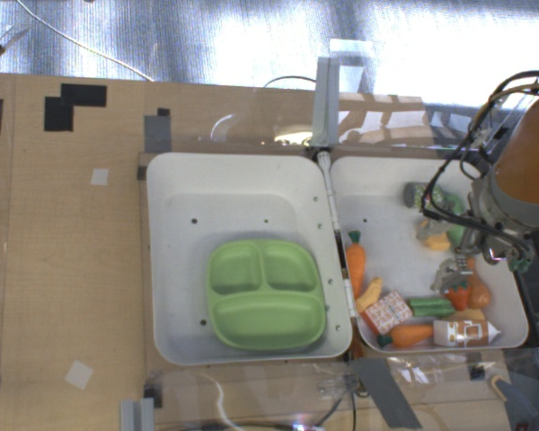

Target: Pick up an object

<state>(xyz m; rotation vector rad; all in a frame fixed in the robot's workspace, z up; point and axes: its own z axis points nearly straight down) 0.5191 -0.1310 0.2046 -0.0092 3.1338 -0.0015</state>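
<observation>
Toy foods (pixel 413 308) heaped along the right bin's (pixel 377 196) near edge

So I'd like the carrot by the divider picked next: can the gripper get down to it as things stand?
Probably yes. The carrot lies uncovered, nothing on top, though it sits close against the divider, which may crowd the gripper.

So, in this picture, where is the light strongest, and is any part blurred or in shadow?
In the camera view, glare washes the grey floor beyond the bench; the green plate throws a soft shadow on the left bin; the toys near the gripper look small and slightly blurred.
</observation>
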